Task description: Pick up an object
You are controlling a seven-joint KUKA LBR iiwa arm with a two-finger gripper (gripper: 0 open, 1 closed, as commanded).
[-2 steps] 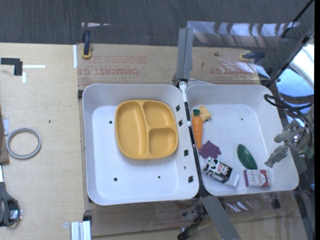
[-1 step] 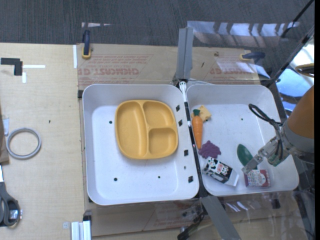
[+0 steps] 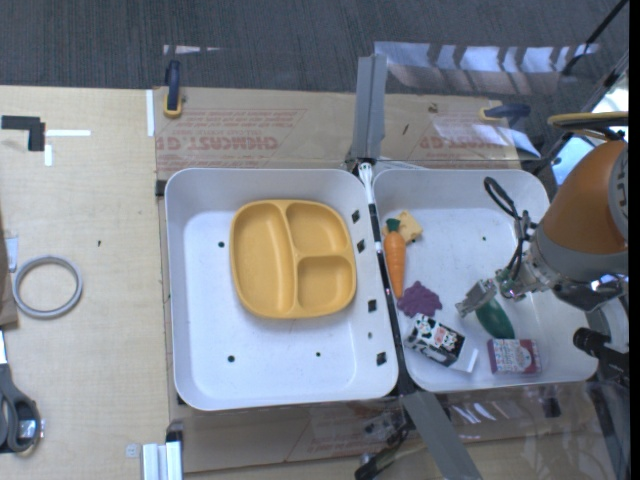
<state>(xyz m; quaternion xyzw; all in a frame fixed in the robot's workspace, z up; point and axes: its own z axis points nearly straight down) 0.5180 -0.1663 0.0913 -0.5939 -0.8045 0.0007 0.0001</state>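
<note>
Camera view. Two shallow white bins sit side by side on the bench. The left bin (image 3: 190,298) contains one item: a yellow divided plate (image 3: 293,258) with three compartments, lying flat in the upper middle of the bin. None of the compartments has anything in it.

The right bin (image 3: 455,193) contains several small objects. A carrot (image 3: 395,258) with a green top lies lengthwise close to the bin's left wall. A small yellow piece (image 3: 407,227) sits just beside the carrot's top, on its right. A purple grape cluster (image 3: 420,297) lies just below and to the right of the carrot's tip. A black-and-white carton (image 3: 436,339) lies on its side below the grapes, near the front wall. A pink-red packet (image 3: 512,355) lies near the front right corner, apart from the carton. A dark green object (image 3: 495,318) lies between the grapes and the packet, just above the packet.

The arm (image 3: 590,213) reaches in from the right, its orange band above the wrist. The gripper (image 3: 490,296) is low over the right bin, directly at the green object's upper end. Whether it is wide, narrow or gripping cannot be told; contact with the green object cannot be confirmed either.

Outside the bins, a grey ring (image 3: 45,286) lies on the bench at far left.
</note>
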